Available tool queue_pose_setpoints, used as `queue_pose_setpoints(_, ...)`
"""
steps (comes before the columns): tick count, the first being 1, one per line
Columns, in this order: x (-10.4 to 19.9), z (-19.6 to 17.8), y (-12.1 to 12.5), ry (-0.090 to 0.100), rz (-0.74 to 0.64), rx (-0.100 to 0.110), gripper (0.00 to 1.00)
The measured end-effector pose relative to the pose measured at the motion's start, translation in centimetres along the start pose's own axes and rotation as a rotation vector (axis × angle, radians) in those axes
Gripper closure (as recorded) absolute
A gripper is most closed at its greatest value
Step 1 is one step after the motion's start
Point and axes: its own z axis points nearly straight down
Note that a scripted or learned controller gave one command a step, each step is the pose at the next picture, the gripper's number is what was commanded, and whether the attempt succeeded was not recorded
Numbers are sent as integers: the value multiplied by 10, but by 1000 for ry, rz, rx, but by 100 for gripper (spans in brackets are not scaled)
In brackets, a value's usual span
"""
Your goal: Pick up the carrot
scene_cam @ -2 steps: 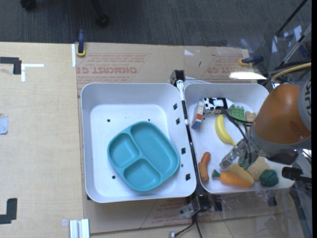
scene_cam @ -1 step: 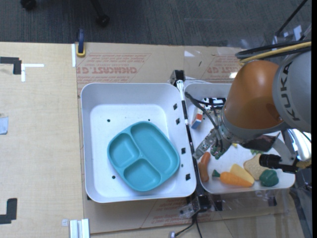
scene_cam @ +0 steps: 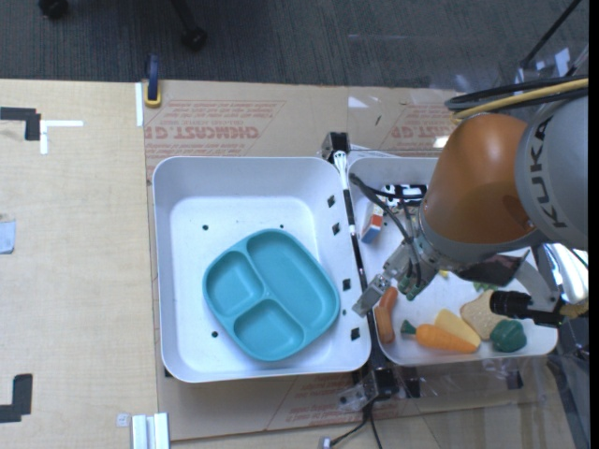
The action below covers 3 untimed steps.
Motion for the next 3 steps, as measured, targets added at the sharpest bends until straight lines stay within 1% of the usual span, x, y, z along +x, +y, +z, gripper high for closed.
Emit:
queue_pose_setpoints(1,-51,0,-53,-1,-163,0,0)
queue_pose_setpoints(2,-76,100,-80,1,-364,-1,0)
queue_pose_setpoints(3,-78,92,-78,-2,-356,-4,100)
